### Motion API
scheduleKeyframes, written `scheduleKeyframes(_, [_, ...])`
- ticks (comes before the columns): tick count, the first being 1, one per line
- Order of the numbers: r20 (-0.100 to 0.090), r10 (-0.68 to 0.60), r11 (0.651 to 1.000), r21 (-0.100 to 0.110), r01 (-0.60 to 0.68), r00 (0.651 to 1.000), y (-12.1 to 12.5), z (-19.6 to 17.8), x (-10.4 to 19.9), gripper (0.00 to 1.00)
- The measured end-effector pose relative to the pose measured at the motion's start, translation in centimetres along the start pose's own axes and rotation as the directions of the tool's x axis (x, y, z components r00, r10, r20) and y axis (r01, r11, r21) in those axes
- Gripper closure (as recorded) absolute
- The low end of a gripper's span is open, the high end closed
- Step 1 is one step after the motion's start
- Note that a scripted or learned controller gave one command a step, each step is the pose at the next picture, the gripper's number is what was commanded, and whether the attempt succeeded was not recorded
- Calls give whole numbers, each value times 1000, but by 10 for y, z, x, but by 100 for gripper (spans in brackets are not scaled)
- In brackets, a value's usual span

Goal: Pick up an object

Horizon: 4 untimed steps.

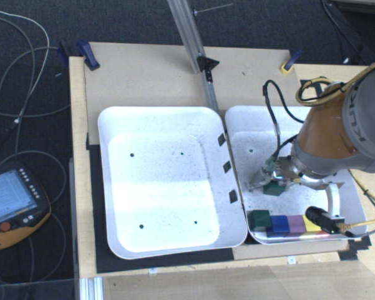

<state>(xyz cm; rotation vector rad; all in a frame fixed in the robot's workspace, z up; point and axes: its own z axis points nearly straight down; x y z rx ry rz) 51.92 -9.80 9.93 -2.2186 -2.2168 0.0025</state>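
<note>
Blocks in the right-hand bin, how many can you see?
5. Four sit in a row along the right bin's near edge: green block, blue block, purple block, yellow block. A fifth, dark green, lies at the gripper. The arm may hide others.

Gripper [267, 181] low in right bin [250, 127] (green block [274, 189] beside it).

The grey arm [362, 124] reaches in from the right, its orange band [322, 127] just above the wrist. The wrist points down and to the left, and is low. The gripper [265, 180] sits at the arm's left end, its metal parts partly hidden beneath the wrist. A black cable [272, 105] loops up from the wrist on the far side.
</note>
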Motion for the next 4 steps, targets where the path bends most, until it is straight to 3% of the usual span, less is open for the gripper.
scheduleKeyframes(1, [1,-1,1000,-6,1,1000,2,-11,0,100])
scheduleKeyframes(2, [0,-2,1000,-7,2,1000,3,-21,1,100])
scheduleKeyframes(3, [1,-10,1000,-16,10,1000,65,-126,80,100])
scheduleKeyframes(4, [-2,-10,1000,2,10,1000,-4,-121,157,100])
